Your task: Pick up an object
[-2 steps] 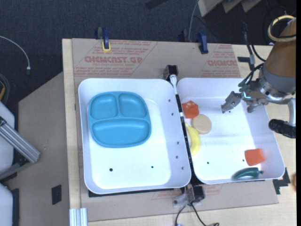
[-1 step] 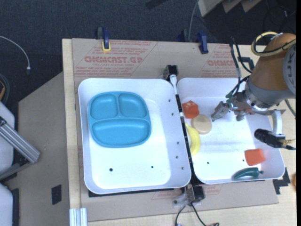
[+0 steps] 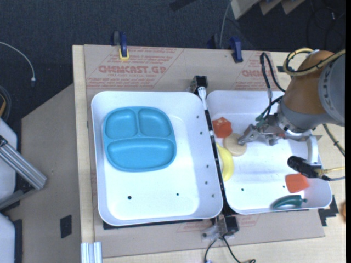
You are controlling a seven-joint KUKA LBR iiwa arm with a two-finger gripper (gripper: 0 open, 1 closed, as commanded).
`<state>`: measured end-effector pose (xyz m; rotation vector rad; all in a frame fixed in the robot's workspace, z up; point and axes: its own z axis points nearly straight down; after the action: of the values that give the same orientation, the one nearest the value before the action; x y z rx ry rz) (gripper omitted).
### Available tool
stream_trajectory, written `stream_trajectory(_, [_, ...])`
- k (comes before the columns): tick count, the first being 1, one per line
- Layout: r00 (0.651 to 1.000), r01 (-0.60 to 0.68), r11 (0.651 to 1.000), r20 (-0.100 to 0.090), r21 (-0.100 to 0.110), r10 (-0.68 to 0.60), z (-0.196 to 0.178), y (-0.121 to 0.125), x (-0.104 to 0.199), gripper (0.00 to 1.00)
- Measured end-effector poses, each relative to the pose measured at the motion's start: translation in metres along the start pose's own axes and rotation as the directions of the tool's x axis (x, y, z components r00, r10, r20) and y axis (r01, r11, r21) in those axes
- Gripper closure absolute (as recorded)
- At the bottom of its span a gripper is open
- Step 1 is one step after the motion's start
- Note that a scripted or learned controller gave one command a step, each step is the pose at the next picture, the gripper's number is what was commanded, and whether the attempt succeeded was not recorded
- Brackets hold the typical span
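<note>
In the right-hand shallow white bin [image 3: 258, 199], near its left wall, a small pale beige rounded block [image 3: 236, 145] is lying, and it is being approached by the end effector [image 3: 244, 138] of the grey arm with the orange band [image 3: 307, 95]. The block is touching, or lying just beside, a yellow banana-shaped toy [image 3: 225, 162], and an orange-red cube-like block [image 3: 222, 127] is sitting near it towards the back. The beige block is judged to be light, stiff and rather smooth, so it is best taken across its rounded sides, where slipping is the main risk; nothing fragile is suggested. The arm is being held low over the bin, reaching in from the right with the wrist bent leftward, and the dark metal tip is resting right at the block's upper edge. Whether the end effector is spread or closed cannot be told, and no object is seen held by it. Towards the bin's front right, an orange block [image 3: 296, 183] and a teal curved piece [image 3: 287, 202] are lying. In the left bin [image 3: 159, 199], a blue divided plastic plate [image 3: 140, 138] is resting.
</note>
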<state>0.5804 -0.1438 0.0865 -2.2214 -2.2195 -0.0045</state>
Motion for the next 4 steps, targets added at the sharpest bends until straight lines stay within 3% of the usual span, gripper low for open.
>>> stream_trajectory(1, [1.000,0.000,1.000,0.004,-0.008,0.000,-0.013,0.002,-0.001,1.00])
stream_trajectory(3, [1.000,0.002,1.000,0.006,-0.006,-0.002,-0.141,0.002,0.001,1.00])
stream_trajectory(4, [1.000,0.002,1.000,0.004,-0.001,-0.002,-0.138,0.002,0.001,1.00])
